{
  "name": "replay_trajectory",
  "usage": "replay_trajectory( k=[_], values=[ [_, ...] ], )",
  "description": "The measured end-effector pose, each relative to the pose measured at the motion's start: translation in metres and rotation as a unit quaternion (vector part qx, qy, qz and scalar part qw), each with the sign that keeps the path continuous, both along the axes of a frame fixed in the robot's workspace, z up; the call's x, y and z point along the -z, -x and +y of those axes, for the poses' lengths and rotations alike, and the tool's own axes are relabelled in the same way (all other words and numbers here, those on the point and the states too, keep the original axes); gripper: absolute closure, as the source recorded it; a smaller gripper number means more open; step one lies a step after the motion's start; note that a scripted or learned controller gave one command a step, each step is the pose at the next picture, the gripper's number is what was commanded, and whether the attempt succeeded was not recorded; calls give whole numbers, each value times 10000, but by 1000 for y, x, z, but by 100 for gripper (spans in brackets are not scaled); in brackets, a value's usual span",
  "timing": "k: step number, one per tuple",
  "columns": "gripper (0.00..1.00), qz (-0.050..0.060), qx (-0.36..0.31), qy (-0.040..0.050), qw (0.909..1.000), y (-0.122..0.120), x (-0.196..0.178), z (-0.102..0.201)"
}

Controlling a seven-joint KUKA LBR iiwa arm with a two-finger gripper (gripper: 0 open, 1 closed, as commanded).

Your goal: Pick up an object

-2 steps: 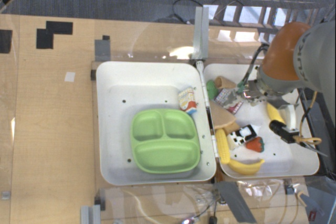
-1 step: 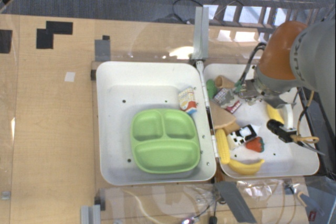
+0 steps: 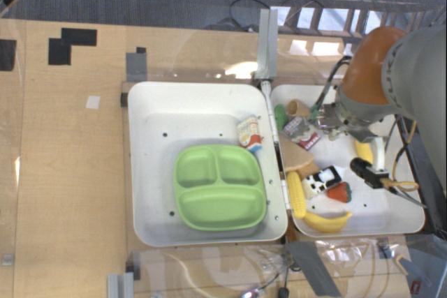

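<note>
The grey arm (image 3: 412,73), orange-banded, reaches in over the right bin (image 3: 391,220); its gripper (image 3: 323,118) hangs low near that bin's upper left, and whether it is parted or closed cannot be told; the left bin (image 3: 147,150), just beside the right bin, holds a green divided plate (image 3: 220,186) and a small carton (image 3: 249,132); inside the right bin lie a banana (image 3: 327,221) along its near wall, a corn cob (image 3: 296,193), a black-and-white toy cow (image 3: 323,182), a strawberry (image 3: 339,192), and a red-and-grey packet (image 3: 302,132) just beside the gripper.
</note>
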State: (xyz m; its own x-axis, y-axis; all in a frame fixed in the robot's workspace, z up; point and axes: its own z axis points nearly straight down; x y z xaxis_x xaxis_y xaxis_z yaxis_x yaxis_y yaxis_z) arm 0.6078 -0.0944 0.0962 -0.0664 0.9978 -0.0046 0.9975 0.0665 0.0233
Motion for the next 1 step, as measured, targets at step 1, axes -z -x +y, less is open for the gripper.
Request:
replay_trajectory(
  k=[1],
  values=[
    [100,-51,-9,-9,10000,-3,-13,2]
  ],
)
